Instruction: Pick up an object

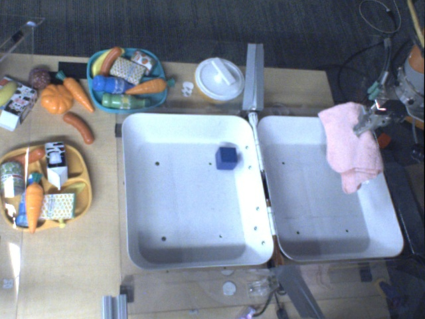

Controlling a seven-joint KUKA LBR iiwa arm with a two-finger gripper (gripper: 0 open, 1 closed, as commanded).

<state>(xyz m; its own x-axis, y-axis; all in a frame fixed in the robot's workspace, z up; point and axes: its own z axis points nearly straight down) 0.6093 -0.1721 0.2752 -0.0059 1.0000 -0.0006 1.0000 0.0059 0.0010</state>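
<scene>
A pink cloth hangs bunched over the upper right part of the right bin, its lower tip dangling past the bin's right rim. My gripper sits at the cloth's top right corner, and the fabric gathers up into its metal fingers, which are shut on it. A small blue cube lies alone in the left bin, near that bin's upper right. The arm's wrist enters from the right edge.
A metal divider post stands behind the seam between the bins. A white lidded bowl and a blue bowl of toy food stand behind the left bin. A yellow plate of toys is at far left.
</scene>
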